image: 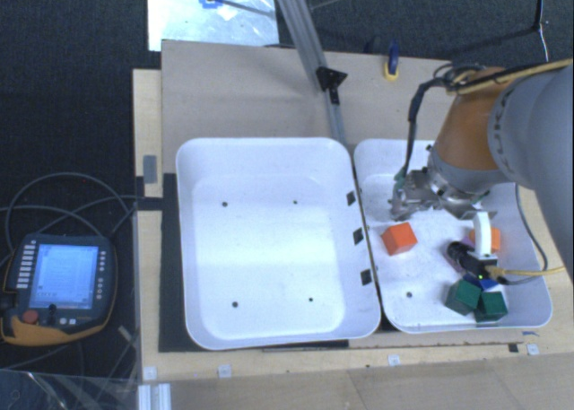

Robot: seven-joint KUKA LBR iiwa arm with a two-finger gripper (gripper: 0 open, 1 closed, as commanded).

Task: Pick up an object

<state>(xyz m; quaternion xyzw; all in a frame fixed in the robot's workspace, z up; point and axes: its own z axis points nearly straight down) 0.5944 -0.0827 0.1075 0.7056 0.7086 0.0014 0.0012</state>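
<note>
1. Reference. All positions are given relative to the right bin (pixel 430 308), the smaller of the two shallow white bins on the bench (pixel 242 94).

2. Arm. The grey arm (pixel 534 121) enters over the right bin's right wall. Its orange band (pixel 466 135) sits above the far half of the right bin.

3. Gripper. The gripper (pixel 402 202) is over the left half of the right bin, close to its left wall and towards its far side. It points down into the bin. Whether the gripper is open or closed cannot be told from this view.

4. Task objects, all inside the right bin:
- An orange cube (pixel 400 239) lies on the bin floor near the left wall, about halfway between the far and near walls. It is just on the near side of the gripper and is not lifted.
- A second orange piece (pixel 495 239) lies towards the right wall, partly hidden by robot hardware.
- Two dark green blocks (pixel 464 296) (pixel 491 307) lie side by side in the near right corner.
- A small blue piece (pixel 489 284) lies against the far side of the green blocks.

5. Surroundings. The left bin (pixel 269 238) stands against the right bin's left wall. A teach pendant (pixel 58 284) lies well to the left of the right bin, beyond the left bin and off the bench.
</note>
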